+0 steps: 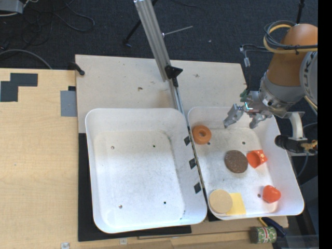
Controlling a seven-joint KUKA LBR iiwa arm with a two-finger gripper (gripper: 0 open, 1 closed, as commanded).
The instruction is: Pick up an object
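The right bin [290,188] holds an orange ring [201,134] near its left wall, a dark brown round disc [236,161] in the middle, an orange block [256,158] beside the disc, a red-orange piece [271,193] at the lower right, a tan round disc [221,201] and a yellow flat piece [238,204] at the front. My gripper [244,118] hangs over the bin's back edge, open, with nothing between its fingers. It sits up and right of the ring.
The left bin [98,139] lies beside the right one. A slanted metal pole [155,40] rises from the divider between the bins. A green can [265,235] lies on the bench front right. The arm's grey and orange wrist [290,56] stands at the right.
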